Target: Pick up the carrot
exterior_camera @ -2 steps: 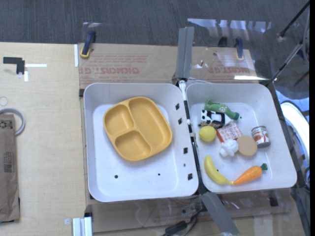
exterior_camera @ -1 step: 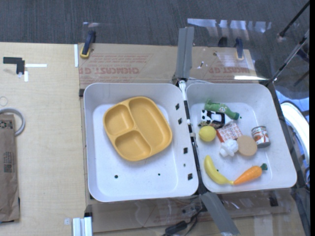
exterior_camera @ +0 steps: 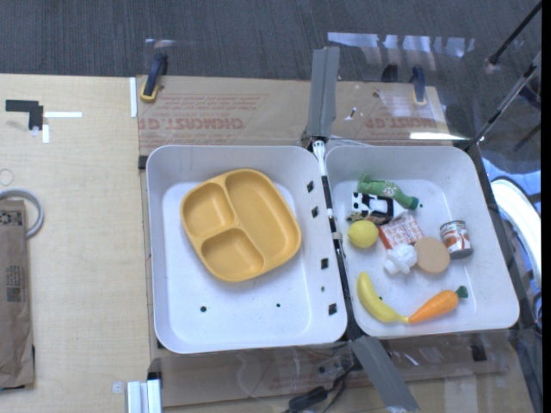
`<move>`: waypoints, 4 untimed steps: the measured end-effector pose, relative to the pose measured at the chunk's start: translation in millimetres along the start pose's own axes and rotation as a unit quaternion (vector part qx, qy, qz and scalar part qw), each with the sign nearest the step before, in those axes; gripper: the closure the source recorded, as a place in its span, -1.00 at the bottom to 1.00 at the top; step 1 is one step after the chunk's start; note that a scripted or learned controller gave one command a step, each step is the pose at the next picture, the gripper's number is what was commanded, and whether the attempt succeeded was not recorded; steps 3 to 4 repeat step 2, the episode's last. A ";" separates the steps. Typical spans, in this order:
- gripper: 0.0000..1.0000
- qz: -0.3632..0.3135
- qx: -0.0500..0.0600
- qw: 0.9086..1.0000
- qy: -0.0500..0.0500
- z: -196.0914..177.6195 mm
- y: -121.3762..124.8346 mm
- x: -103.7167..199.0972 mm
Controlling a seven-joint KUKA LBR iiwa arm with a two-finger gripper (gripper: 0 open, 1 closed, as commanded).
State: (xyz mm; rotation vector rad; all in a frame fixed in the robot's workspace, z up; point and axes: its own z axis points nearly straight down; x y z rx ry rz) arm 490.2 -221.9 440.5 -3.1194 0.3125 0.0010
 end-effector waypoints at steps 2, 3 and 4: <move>1.00 -0.002 0.008 1.000 -0.002 -15.9 -2.4 2.7; 1.00 -0.002 0.008 1.000 -0.002 -15.9 -2.4 2.7; 1.00 -0.002 0.008 1.000 -0.002 -15.9 -2.4 2.7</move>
